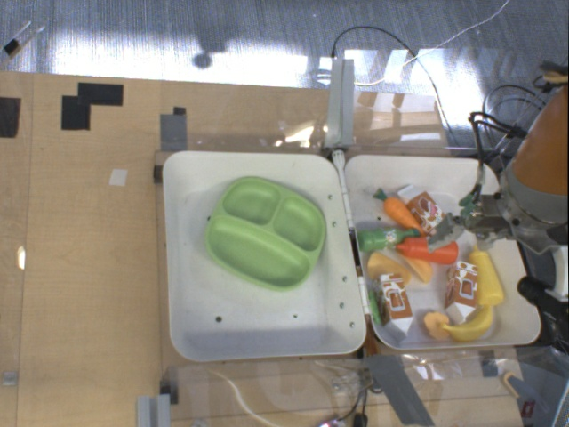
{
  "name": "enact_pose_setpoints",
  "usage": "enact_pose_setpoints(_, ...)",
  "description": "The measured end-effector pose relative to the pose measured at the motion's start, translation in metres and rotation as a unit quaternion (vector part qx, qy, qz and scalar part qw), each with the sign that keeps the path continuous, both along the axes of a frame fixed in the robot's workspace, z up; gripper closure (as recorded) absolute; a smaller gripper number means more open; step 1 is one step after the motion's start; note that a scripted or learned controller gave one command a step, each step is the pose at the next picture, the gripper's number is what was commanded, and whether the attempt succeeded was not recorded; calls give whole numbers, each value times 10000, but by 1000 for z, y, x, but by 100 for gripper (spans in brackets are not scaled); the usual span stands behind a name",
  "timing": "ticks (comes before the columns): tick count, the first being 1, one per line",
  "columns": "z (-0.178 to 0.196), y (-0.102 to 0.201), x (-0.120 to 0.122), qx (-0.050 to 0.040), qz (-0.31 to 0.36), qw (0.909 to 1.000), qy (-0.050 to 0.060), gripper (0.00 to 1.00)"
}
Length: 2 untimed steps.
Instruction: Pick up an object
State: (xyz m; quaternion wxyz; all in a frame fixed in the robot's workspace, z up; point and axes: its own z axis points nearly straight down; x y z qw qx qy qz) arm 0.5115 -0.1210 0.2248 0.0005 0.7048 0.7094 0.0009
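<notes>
Red toy pepper [429, 252]: it lies on its side near the middle of the right bin [530, 326]. I think it is the toy you are going for, because it is closest to the gripper.
Gripper [447, 228]: it hangs low, just on the far side of the pepper, right by its right end. You cannot tell if it is open or closed, as it is dark and small here. No toy can be seen held in it.
Close neighbours: a green toy [382, 237] touches the pepper's left end. A toy carrot [399, 211] and a little carton [427, 210] lie just on the far side.
Other toys: a yellow toy [485, 276] and a second carton [461, 285] sit to the near right, and a banana [469, 326] curls along the near edge. A third carton [395, 297] lies at the near left.
Why so crowded: the toys look tipped in loose, so they lean on each other. A grab could bump a neighbour or slip off.
Arm [544, 154]: it reaches in from the right, so it covers the right side of the bin.
Left bin [196, 314]: it holds a green plate [267, 231] with three parts, well apart from the gripper.
Task so far: nothing looks lifted yet.
</notes>
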Motion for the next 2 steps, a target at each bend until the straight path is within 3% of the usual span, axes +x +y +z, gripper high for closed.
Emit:
enact_pose_setpoints(1,-126,-19,82,-21,585,9983,-37,0)
enact_pose_setpoints(2,-114,-18,84,-15,594,9982,-57,100)
